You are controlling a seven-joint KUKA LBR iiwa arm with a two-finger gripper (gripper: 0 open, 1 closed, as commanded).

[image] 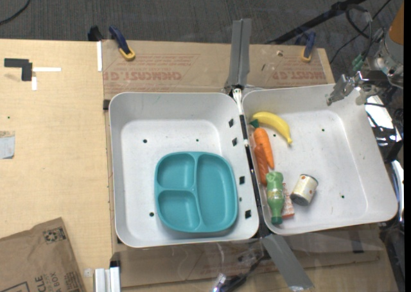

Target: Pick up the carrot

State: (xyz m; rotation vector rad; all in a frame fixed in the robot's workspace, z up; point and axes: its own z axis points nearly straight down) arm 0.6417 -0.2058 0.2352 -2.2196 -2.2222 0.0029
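An orange carrot (262, 147) lies along the right bin's (350, 210) left wall, below a banana (273, 124). The gripper (347, 86) (whether it is holding anything cannot be told) hovers at the frame's upper right.

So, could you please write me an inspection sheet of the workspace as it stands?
Surface: two white bins, left bin, right bin, on a cardboard-covered bench.
Job's things: carrot lies in the right bin along its left wall, touching the banana.
Clutter: green bottle, small can; teal divided plate in left bin.
Claw: claw above the right bin's far right corner, apart from the carrot.
Cables: black cables top right.
Surroundings: clamps; dark floor.
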